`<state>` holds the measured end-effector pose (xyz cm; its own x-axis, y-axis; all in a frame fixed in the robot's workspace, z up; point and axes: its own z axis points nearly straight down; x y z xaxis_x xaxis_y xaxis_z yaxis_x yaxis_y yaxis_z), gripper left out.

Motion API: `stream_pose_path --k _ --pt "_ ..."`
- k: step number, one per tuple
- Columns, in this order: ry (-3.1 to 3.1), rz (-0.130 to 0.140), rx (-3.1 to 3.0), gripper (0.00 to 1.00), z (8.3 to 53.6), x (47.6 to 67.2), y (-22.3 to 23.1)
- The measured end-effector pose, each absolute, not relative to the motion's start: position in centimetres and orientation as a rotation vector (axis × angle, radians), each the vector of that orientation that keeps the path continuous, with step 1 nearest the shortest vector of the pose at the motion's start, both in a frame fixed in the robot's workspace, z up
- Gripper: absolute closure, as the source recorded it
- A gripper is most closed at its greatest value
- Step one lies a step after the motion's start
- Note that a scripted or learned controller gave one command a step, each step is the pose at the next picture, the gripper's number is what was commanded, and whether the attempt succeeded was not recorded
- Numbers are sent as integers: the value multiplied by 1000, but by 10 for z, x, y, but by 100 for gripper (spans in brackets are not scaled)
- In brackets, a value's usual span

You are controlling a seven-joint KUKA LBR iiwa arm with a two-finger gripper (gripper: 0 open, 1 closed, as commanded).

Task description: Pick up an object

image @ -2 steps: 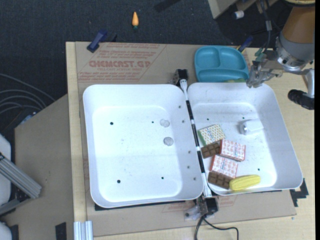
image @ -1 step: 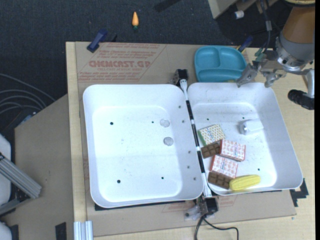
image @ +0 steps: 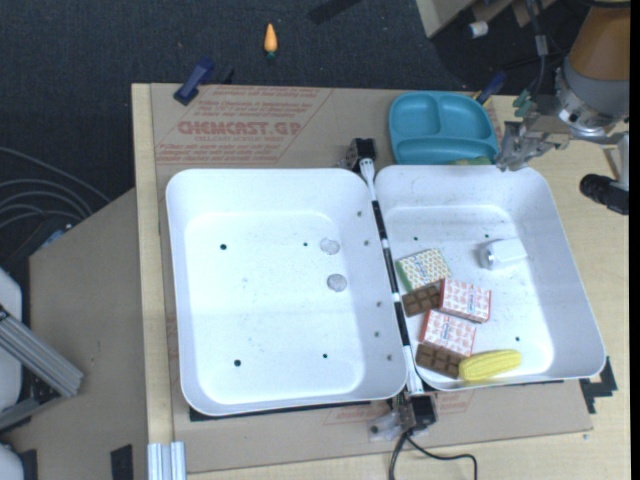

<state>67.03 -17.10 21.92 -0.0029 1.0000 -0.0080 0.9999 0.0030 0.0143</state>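
White plastic forms both shallow bins: the left bin [image: 200,268] and the right bin [image: 545,218] sit side by side on a brown board [image: 250,128] printed in red with text that reads approximately "CHEMCAST G P"; the smaller lines beneath are too fine to read. The left bin contains two small round grey discs [image: 333,264] near its right wall, one above the other. The right bin contains all candidate pick objects, grouped toward its near left part: a green-and-white patterned card [image: 424,267], a brown chocolate-bar piece [image: 421,297] touching its lower edge, a red-and-white patterned card [image: 467,299] just beside it, a second red-and-white card [image: 449,332] below, a second brown chocolate-bar piece [image: 437,359] at the near wall, and a yellow corn cob [image: 488,365] lying along the near wall. A small white-grey object [image: 499,254] lies apart toward the right side. A teal divided tray [image: 440,128] rests on the board beyond the right bin. The gripper [image: 521,149] hangs at the far rim of the right bin, just beside the tray, well apart from the objects; finger state cannot be determined. A small orange item [image: 270,38] lies on the dark floor
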Motion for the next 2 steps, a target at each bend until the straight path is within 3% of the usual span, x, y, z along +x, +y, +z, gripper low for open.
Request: stream_pose_path --k 1,2 --pt "2214 6 2207 0 219 670 -171" --pt "2222 1 2221 0 85 667 -144"
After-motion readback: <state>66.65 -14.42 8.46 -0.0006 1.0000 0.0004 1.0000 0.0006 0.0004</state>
